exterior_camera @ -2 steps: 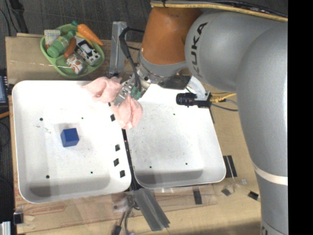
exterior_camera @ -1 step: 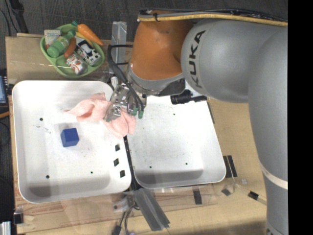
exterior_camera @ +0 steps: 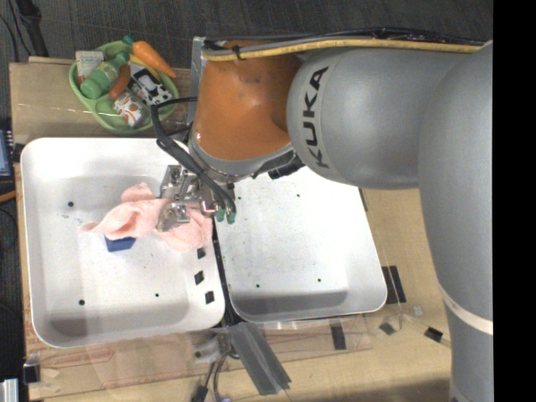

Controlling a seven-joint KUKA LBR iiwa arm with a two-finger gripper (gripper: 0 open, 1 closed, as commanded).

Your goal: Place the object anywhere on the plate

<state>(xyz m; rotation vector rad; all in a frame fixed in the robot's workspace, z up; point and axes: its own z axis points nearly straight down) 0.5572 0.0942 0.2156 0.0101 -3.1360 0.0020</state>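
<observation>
Pink cloth lies crumpled in the left bin, toward its right side, with a small blue block touching its lower left edge. Right over the cloth's upper right part hangs the gripper, and whether it's open or closed I can't tell. Farther back, past the bin, a green bowl holds toy food.

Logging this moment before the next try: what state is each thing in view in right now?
Pink cloth: crumpled, lying in the left bin.
Blue block: resting on the left bin's floor, against the cloth's edge.
Gripper: low over the cloth's right part.
Right bin: beside the left bin.
Green bowl: outside the bins, full of small items, including a carrot.
</observation>
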